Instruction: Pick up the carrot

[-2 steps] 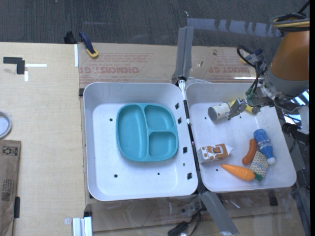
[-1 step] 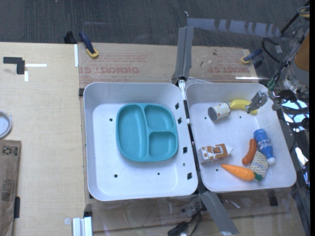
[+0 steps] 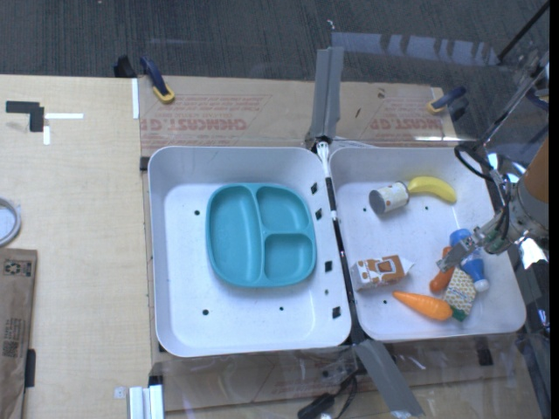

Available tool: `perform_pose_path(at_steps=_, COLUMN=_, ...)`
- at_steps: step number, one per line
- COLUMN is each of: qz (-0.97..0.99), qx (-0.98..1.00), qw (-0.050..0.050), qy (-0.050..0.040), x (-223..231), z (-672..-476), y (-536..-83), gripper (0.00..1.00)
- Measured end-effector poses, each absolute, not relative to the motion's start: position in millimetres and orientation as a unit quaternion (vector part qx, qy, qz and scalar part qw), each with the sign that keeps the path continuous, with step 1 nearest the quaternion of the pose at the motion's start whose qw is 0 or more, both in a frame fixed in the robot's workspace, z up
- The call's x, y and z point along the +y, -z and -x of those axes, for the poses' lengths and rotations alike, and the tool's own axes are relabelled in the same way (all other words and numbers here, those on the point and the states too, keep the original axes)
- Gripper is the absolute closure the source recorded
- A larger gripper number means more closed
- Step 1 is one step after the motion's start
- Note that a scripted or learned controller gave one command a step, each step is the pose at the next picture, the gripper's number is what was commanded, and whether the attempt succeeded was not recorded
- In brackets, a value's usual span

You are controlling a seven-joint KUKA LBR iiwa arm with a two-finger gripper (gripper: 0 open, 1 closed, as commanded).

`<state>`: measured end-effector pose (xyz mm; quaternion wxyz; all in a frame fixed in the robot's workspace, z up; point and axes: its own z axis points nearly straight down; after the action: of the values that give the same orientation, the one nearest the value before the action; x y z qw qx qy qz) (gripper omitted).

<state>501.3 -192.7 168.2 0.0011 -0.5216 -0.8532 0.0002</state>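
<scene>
I'm looking at the carrot (image 3: 423,305): smooth orange, tapered, lying flat on the floor of the right bin (image 3: 417,234) near its front wall. Its long axis runs nearly left to right, tilted a little, with the thin tip pointing left toward the small brown-and-white carton (image 3: 381,271) and the thick end down by the speckled pouch (image 3: 461,293). That thick end touches the pouch; the tip sits apart from the carton. To the carrot's left and behind it I see bare white floor; the front wall is close. My gripper (image 3: 460,252) hangs over the clutter on the right, above a blue-capped bottle (image 3: 469,258) and a small orange piece (image 3: 441,280); I can't tell how it's set. A banana (image 3: 432,188) and a grey can (image 3: 388,197) lie well back. The teal divided plate (image 3: 260,234) sits in the left bin (image 3: 175,260).
</scene>
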Motion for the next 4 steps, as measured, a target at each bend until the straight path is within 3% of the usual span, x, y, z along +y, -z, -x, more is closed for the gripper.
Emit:
perform_pose_path(at_steps=1, qz=0.409, qx=-0.913, qw=-0.008, qy=0.0016, x=-173.6, z=-485.4, y=-98.3, gripper=0.00)
perform_pose_path(at_steps=2, qz=0.381, qx=-0.925, qw=-0.005, qy=-0.0035, x=-114.2, z=-478.4, y=-93.2, gripper=0.00)
perform_pose_path(at_steps=3, qz=0.262, qx=-0.965, qw=-0.001, qy=0.0004, x=-155.8, z=-478.3, y=-91.8, gripper=0.00)
perform_pose_path(at_steps=4, qz=0.264, qx=-0.965, qw=-0.002, qy=0.0012, x=-155.7, z=-479.5, y=-100.6, gripper=1.00)
